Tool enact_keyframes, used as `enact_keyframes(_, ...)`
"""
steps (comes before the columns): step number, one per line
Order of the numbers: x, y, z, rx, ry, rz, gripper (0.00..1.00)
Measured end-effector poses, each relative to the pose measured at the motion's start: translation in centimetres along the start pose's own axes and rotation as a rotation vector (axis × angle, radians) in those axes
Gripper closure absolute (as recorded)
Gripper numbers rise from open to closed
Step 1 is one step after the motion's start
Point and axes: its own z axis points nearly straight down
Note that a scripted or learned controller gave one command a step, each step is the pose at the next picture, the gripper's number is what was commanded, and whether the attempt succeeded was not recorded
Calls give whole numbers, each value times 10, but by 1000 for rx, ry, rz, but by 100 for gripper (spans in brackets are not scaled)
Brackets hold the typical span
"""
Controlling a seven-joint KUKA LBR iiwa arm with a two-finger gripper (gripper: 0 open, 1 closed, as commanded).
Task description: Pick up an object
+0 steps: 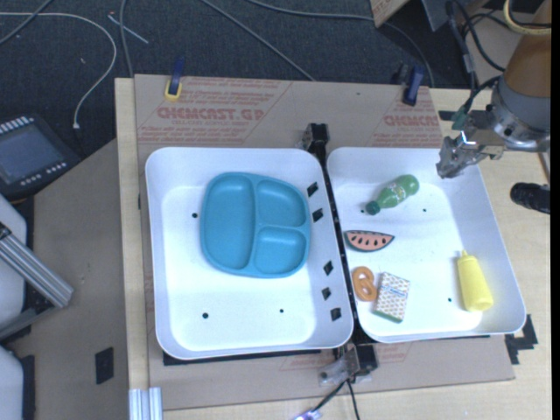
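Both bins, the left bin [175, 322] and the right bin [490, 234], were plain white. The divided plate [254, 224] was solid light blue. The bottle [393, 193] was green with a darker green cap. The watermelon slice [368, 240] showed red flesh with dark seeds and a green rind. The pretzel [363, 282] was orange-brown. The small packet [393, 297] was pale with a speckled print. The mustard bottle [474, 282] was yellow. The surface [131, 217] was tan with red lettering.

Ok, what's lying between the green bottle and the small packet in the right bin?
In the camera view, the watermelon slice lies between the green bottle and the small packet, with the pretzel just beside the packet.
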Motion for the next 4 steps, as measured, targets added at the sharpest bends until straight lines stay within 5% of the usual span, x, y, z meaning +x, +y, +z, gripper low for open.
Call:
enact_keyframes(2,105,6,11,5,3,-5,100)
enact_keyframes(4,217,-17,17,8,3,-5,100)
